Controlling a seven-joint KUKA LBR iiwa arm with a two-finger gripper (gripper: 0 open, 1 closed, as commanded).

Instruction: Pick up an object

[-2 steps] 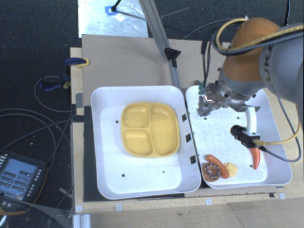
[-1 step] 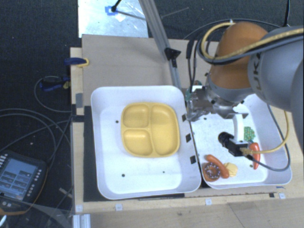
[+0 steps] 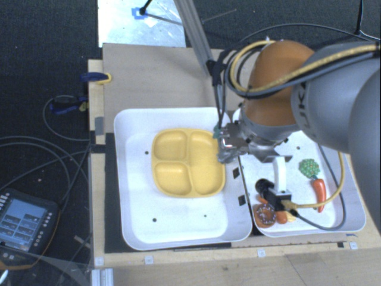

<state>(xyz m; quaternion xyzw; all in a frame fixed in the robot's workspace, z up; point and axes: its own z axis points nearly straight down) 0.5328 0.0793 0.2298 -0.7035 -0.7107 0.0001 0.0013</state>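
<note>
My hand [image 3: 224,145] hangs at the right rim of the yellow plate [image 3: 178,177], and the plate lies directly left. I can't tell how open it is or whether it has hold of anything.

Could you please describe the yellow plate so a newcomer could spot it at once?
Start at the left white bin. The yellow plate lies in its middle. Unlike the small toys in the right bin, it is large, rounded-square and split into four compartments.
</note>
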